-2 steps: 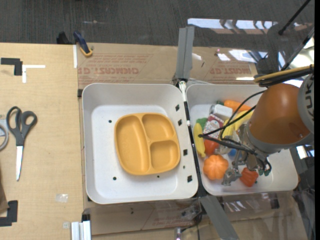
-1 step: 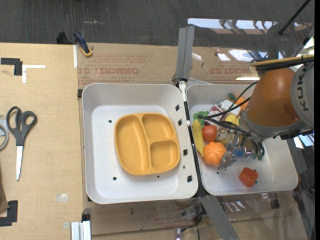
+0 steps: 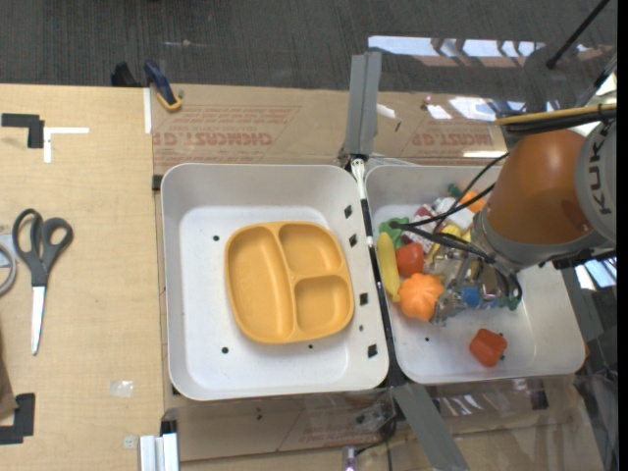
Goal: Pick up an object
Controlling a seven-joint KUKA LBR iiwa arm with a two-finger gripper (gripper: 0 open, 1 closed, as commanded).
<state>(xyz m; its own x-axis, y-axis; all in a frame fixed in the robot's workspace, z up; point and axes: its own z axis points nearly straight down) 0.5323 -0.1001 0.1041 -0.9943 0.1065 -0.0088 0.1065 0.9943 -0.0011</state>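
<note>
Camera view shows the gripper low in the right bin, just right of the orange ball, which lies beside a yellow banana. I cannot tell how it is set amid the clutter. A red piece lies apart, below and right of the ball.

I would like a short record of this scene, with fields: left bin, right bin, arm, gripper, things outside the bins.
left bin: holds a yellow divided plate with three compartments
right bin: holds small toys, among them an orange ball, a red piece, a yellow banana
arm: reaches over the right bin
gripper: low among the toys, finger state unclear
outside the bins: scissors on the bench at left
</note>
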